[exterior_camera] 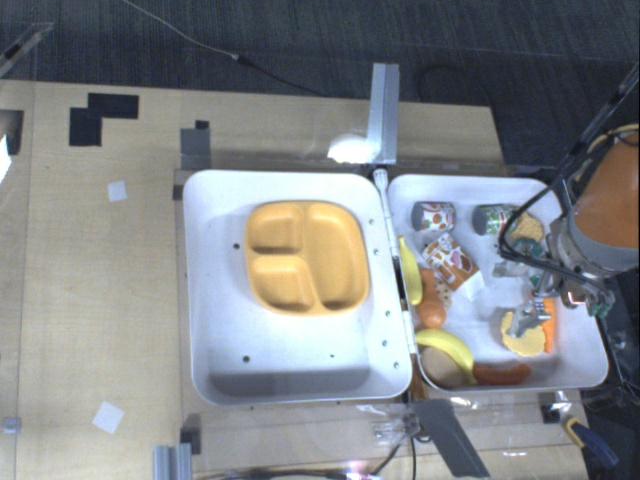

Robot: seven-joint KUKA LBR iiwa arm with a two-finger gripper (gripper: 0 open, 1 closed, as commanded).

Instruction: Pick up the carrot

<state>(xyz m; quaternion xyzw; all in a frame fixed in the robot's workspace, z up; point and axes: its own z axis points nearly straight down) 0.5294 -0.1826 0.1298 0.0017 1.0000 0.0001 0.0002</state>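
Carrot [548, 326] upright in the right bin [590, 368], clamped between the pincer [541, 306] fingers.

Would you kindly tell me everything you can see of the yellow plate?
The plate is a rounded-square yellow tray, plastic by its look, with three compartments: two on its left side and a larger one on its right. It lies flat near the middle of the left bin, slightly turned, resting on the bin's floor with nothing in it.

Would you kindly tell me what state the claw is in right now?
Claw: over the small orange carrot in the right white bin; open or closed cannot be told.
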